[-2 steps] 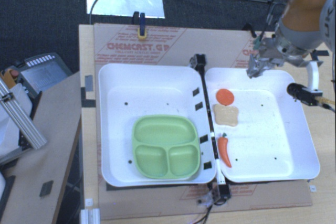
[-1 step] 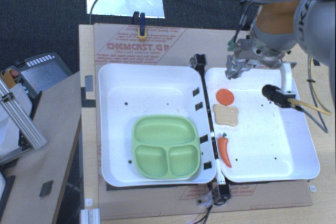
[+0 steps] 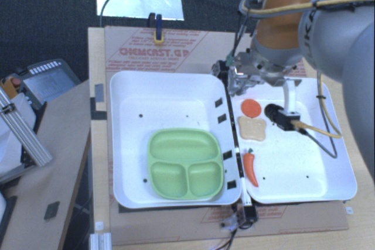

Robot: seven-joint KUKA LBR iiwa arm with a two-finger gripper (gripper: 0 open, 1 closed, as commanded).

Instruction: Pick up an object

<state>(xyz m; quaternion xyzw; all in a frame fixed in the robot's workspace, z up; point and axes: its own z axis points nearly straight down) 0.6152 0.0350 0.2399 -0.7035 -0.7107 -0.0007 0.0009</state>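
Your pincer (image 3: 234, 80) hangs over the far left corner of the right bin (image 3: 304, 175), close to the wall where the two bins meet. From this slant the wrist hides its tip, so you cannot tell how wide it stands or whether it has hold of anything; nothing shows in its grip.

Just near of the pincer, on the bin floor, you have a round orange-red tomato slice (image 3: 251, 107). Right beside that, nearer still, lies a pale bread slice (image 3: 252, 128); the two are close, and you cannot tell whether they touch. Further toward the near edge, along the bin's left wall, lies a small carrot (image 3: 250, 168), green top pointing to the far side and tip to the near side, apart from the bread.

In the left bin (image 3: 146, 99) a green divided plate (image 3: 186, 163) sits in the near right part, with one long compartment on the far side and two smaller ones on the near side.

Both bins rest on a cardboard sheet (image 3: 158, 51) with red lettering, on the table (image 3: 95, 61). A blue and yellow clamp (image 3: 157, 29) grips the sheet's far edge.
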